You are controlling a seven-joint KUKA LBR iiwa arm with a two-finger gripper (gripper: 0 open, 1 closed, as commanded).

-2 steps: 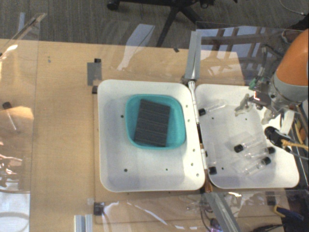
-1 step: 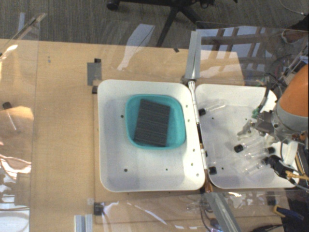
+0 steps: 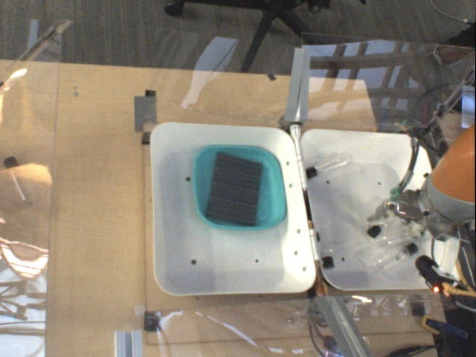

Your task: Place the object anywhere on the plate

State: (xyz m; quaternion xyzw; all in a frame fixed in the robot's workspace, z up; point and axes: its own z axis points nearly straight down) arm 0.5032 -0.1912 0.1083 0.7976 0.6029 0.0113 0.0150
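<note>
**Dark block on teal plate, left bin; gripper over right bin**

Nearest the camera: the front edge of the wooden bench (image 3: 82,288), with glare streaks across its surface.

Next back, the two white bins sit side by side, touching along their inner edges.

Left bin (image 3: 171,259): it holds a teal plate (image 3: 201,199) with rounded corners, set a little toward the bin's far side. The object (image 3: 235,189), a dark grey ridged rectangular block, lies flat on the plate. It is about centred, with its long side running near to far and tilted slightly. Teal rim shows all round it. It is well apart from the gripper.

Right bin (image 3: 349,169): the gripper (image 3: 393,236) is over the near-right part of this bin, below the arm (image 3: 454,177), which comes in from the right with its orange band at the frame edge. Cables run beside the wrist. The parts here are small and partly see-through, so I cannot tell how far open the gripper is or whether it grips anything.

Farther back: a grey metal bar (image 3: 299,88) runs away from the seam between the bins.

Farthest: grey carpet (image 3: 111,13) and the black base of an office chair (image 3: 275,6).
</note>
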